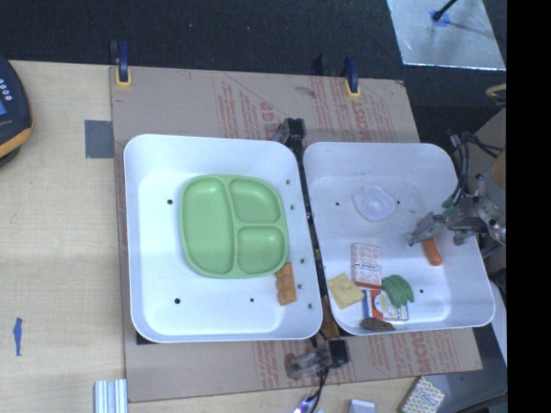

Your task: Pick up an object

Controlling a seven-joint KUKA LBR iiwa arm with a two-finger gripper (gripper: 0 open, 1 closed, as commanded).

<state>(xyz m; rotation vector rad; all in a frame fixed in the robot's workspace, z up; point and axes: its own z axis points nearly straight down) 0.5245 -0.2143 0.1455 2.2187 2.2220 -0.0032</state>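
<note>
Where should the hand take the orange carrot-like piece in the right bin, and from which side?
Across the middle of the orange carrot-like piece, coming straight down from above. It lies flat on the right bin floor, long axis running near-to-far, with bare floor on both long sides, so fingers can likely straddle its narrow width. The hand sits close by.

Small orange carrot-like piece (432, 252) lying tilted on right bin floor near right wall, just below gripper, apart from other items.

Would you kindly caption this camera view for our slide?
Robot hand at the right bin beside an orange piece; green divided plate in the left bin.
</note>
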